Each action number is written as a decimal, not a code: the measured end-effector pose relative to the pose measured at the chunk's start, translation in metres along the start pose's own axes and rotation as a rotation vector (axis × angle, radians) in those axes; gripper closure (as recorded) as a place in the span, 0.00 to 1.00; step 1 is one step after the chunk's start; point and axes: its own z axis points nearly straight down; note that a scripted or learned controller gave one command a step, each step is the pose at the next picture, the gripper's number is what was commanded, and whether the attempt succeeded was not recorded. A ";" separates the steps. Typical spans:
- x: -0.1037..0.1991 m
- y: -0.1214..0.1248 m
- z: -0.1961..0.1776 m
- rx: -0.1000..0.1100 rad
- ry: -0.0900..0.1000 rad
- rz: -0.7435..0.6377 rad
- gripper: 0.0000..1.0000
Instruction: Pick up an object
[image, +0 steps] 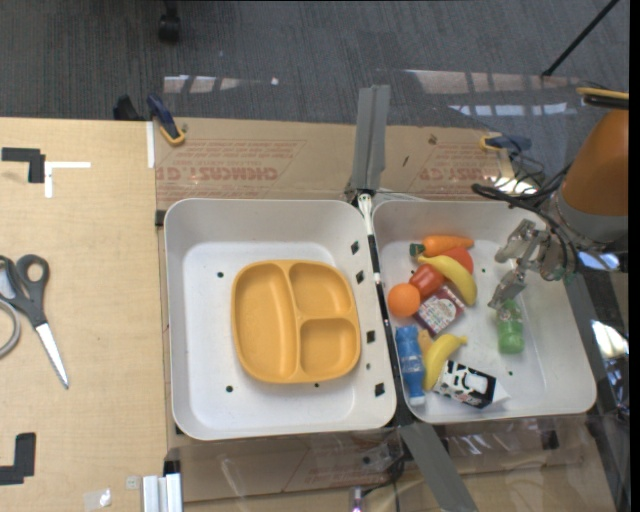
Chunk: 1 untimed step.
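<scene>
Lying just below the gripper (512, 282), a green bottle (510, 329) rests in the right bin (570, 330); the fingertips hang close above its top, perhaps touching, and their spread I cannot tell. Left sit bananas (452, 278), an orange (404, 300), a carrot (446, 243). Farther left, the yellow tray (296, 321).

Take the orange ball (403, 300) as your marker: directly up-view from it you see a carrot (446, 244) lying crosswise, with a yellow banana (452, 276) just under that and a red-and-white packet (437, 312) beside the ball on its right. Just below the ball a blue bottle (409, 362) lies lengthwise, a second yellow banana (440, 358) leans against it, and a black-and-white carton (467, 384) rests beyond that. Well to the ball's right, apart from the cluster, you find a small green bottle (510, 327).
</scene>
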 end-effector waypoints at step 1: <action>0.035 -0.008 0.011 0.001 0.007 0.131 0.00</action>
